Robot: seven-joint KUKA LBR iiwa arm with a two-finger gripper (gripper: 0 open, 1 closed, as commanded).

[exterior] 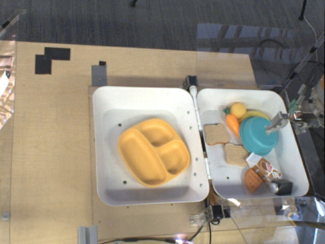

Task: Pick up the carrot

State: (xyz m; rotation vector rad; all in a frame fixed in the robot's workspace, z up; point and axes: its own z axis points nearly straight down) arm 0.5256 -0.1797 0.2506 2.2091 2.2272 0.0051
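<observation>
The orange carrot [232, 124] lies in the right bin [289, 111], pointing toward the near side. It sits between a bread slice and the teal bowl [258, 136], just below a yellow lemon [237, 109]. My gripper [272, 124] reaches in from the right edge and hangs over the bowl's right rim. It is well to the right of the carrot, with nothing visibly held.
The right bin also holds two bread slices [217, 134] [235, 155], a brown pastry-like item [252, 180], a small printed packet [268, 169] and a black object [283, 187]. A yellow divided plate [153, 150] lies in the left bin [104, 136].
</observation>
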